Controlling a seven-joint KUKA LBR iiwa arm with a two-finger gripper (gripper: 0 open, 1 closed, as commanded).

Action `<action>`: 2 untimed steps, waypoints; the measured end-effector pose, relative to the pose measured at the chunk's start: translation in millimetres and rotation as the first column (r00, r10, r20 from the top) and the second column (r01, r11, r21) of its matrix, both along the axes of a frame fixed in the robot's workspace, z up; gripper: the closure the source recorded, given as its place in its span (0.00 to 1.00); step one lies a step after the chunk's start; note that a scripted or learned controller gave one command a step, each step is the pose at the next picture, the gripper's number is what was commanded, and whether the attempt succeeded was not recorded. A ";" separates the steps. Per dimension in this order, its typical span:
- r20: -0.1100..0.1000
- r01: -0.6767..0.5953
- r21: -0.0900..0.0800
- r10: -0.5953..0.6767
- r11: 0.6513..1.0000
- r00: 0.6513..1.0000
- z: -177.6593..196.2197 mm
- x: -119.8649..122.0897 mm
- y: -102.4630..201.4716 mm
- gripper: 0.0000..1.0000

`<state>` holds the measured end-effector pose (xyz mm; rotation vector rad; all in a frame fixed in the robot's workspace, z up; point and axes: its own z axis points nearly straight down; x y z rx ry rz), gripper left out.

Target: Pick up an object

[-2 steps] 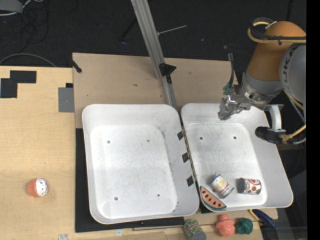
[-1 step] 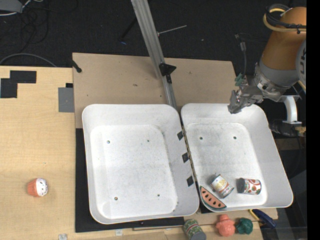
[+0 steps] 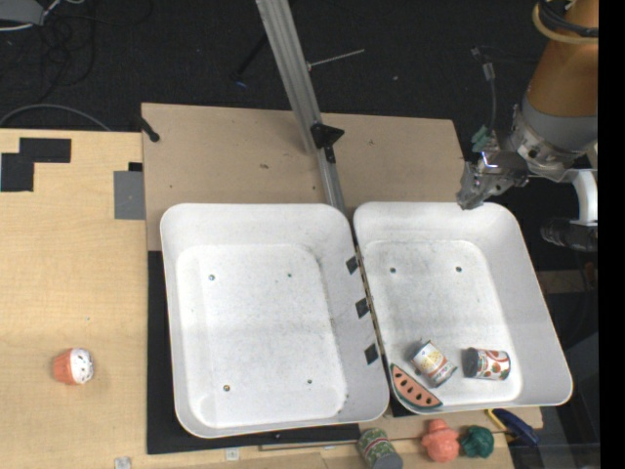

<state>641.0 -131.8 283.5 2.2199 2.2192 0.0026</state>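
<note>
My gripper (image 3: 472,195) hangs over the far rim of the right bin (image 3: 532,262), near its back corner, with nothing seen in it. At that bin's near end lie a small tin with a yellow label (image 3: 432,362), a red-and-white can on its side (image 3: 487,363), and a watermelon slice (image 3: 414,389) against the near-left rim. All three lie well toward the camera from the gripper.
The left bin (image 3: 186,262) sits beside the right one. On the bench in front of the bins lie a green can (image 3: 375,447), a pink toy (image 3: 440,442) and a green ball (image 3: 478,442). An orange-and-white ball (image 3: 73,366) rests far left. A metal rail (image 3: 301,86) runs back from the bins.
</note>
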 end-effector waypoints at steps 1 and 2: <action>-0.007 -0.004 0.003 0.004 1.000 1.000 -16.5 -4.1 59.5 1.00; -0.008 -0.004 0.003 0.004 1.000 1.000 -34.2 -6.1 106.6 1.00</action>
